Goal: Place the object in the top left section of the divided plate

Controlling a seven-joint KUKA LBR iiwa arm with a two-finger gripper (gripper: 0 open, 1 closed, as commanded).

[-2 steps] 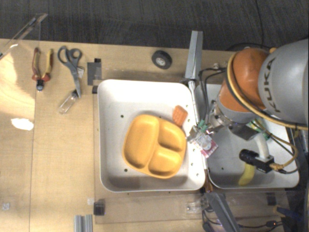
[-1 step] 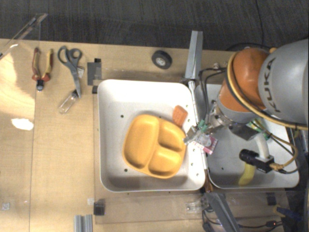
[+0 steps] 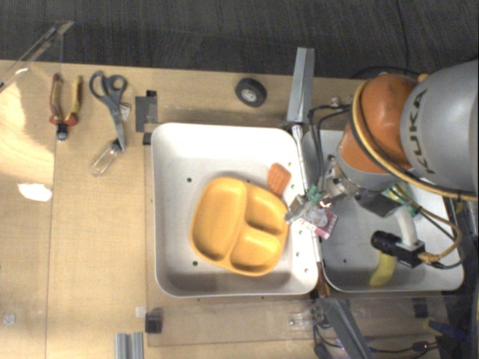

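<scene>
Wooden worktop (image 3: 82, 260) carrying two shallow white bins side by side. Left bin (image 3: 179, 144): holds a yellow divided plate (image 3: 239, 225) with three sections, lying slightly turned, its large section toward the left and two smaller ones toward the right. Just beyond the plate's upper right edge, near the bin's right wall, lies a small orange block (image 3: 278, 177), on the bin floor and outside every section of the plate. Right bin (image 3: 340, 271): largely covered by the arm (image 3: 441, 126), grey with an orange band, which reaches in from the right; a yellow banana-like piece (image 3: 382, 272) lies near the bin's lower edge, partly under a black fitting (image 3: 394, 247) and cables. Pincer (image 3: 308, 204): placed over the shared wall between the two bins, just beside the plate's right edge, with a small pink and green item (image 3: 324, 221) close against it; whether its fingers are wide or narrow, or whether that item is held, cannot be told, the parts being small and cluttered. On the worktop to the left of the bins: red-handled pliers (image 3: 63, 105), grey scissors (image 3: 112, 99), a clear tube (image 3: 105, 158), a small black bracket (image 3: 147, 109). Above the bins: a black roll of tape (image 3: 251, 91) and a grey metal post (image 3: 301, 84).
</scene>
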